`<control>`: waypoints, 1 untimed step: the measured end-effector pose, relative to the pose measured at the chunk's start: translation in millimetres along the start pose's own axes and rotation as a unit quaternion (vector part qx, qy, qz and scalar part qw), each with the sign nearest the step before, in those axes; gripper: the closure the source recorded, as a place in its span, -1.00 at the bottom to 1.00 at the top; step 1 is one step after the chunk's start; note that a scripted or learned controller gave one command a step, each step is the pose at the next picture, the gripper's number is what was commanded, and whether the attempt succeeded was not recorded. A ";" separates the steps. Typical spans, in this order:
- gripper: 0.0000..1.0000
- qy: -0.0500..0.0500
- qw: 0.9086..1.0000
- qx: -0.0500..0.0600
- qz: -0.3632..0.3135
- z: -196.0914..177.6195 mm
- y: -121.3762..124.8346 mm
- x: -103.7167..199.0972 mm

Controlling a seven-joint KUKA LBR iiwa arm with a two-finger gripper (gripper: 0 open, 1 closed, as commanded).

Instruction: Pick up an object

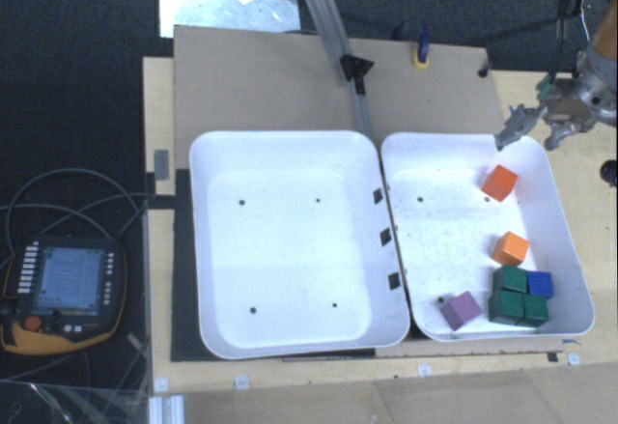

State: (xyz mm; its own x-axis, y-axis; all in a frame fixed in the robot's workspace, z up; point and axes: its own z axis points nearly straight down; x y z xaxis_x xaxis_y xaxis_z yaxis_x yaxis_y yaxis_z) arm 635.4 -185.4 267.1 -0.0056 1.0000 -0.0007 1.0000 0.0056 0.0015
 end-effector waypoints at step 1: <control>-1.00 0.000 1.000 0.000 0.000 -0.1 -0.1 -0.2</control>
